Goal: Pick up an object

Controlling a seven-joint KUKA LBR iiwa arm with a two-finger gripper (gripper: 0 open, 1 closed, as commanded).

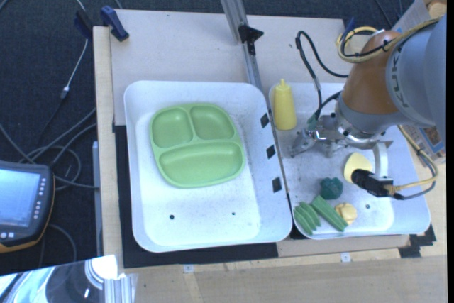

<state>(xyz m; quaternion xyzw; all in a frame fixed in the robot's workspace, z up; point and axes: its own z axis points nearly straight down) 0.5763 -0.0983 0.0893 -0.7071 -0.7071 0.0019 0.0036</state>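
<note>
White plastic forms two shallow bins side by side on a pale worktop (177, 39), seen from above at a slant. The left bin (213, 223) holds a light green divided plate (197, 144) with three compartments, lying flat toward the bin's far half. The right bin (408, 213) holds several small toy foods. A yellow squeeze bottle (284, 105) lies near its far left corner. A dark green, broccoli-like piece (330, 188) sits near the middle. Just in front of it, at the near edge, lie a bundle of green bean-like pods (319, 214) and a small pale yellow piece (346, 212), close together. A round yellow object (356, 165) (possibly a lemon) rests to the right of the broccoli piece.

The grey arm with its orange band (369, 85) reaches in from the right over the right bin. Its hand (316, 140) hangs low over the bin floor, between the bottle and the broccoli piece, with metal parts spreading to either side; whether the fingers are wide or narrow cannot be told from this angle, and nothing is visibly held between them. Black cables loop across the worktop behind the arm.
</note>
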